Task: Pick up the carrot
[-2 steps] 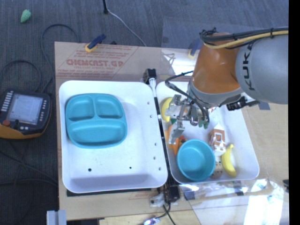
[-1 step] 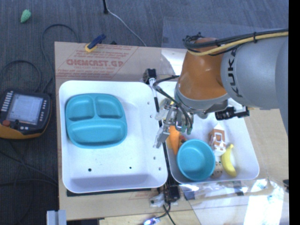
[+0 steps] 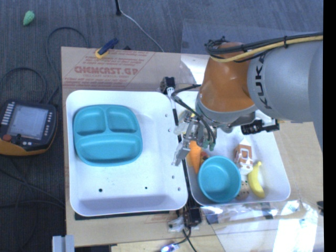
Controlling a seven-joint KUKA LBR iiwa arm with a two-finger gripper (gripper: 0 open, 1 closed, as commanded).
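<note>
The orange carrot [image 3: 195, 157] lies in the right bin [image 3: 273, 190] against its left wall, just left of a blue bowl [image 3: 219, 179]. My gripper [image 3: 193, 140] hangs over the carrot's upper end, low in the bin. It looks open, with one metal finger [image 3: 181, 154] left of the carrot and the other by its right side. The carrot's top end is hidden under the gripper. The grey arm with its orange band [image 3: 226, 85] covers the back of the right bin.
A yellow banana [image 3: 255, 179] and a small orange-and-white toy [image 3: 244, 155] lie right of the bowl. The left bin [image 3: 157, 193] holds a blue divided plate [image 3: 107, 134]. The wall between the two bins runs right beside the gripper.
</note>
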